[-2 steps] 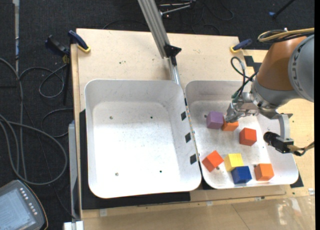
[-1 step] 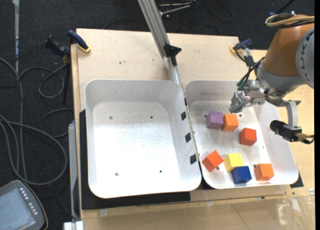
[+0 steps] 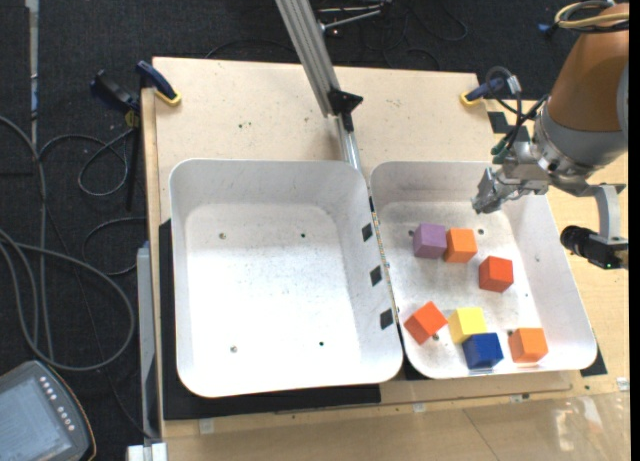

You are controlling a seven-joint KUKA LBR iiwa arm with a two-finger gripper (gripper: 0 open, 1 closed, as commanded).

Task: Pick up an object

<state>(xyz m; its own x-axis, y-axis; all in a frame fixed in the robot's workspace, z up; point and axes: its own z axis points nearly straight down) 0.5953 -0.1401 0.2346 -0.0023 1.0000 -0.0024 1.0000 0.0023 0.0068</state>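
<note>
Hanging over the right bin (image 3: pixel 572 301) near purple cube (image 3: pixel 430 241) and orange cube (image 3: pixel 461 245), jaws' spread untellable.

Readable text: none that you can make out.
Bins (image 3: pixel 270 174): no labels or numbers for you to read.
Blocks (image 3: pixel 430 241): plain coloured faces, no print.
Handheld screen (image 3: pixel 35 419), lower left corner: too small and blurred for you to read.
</note>
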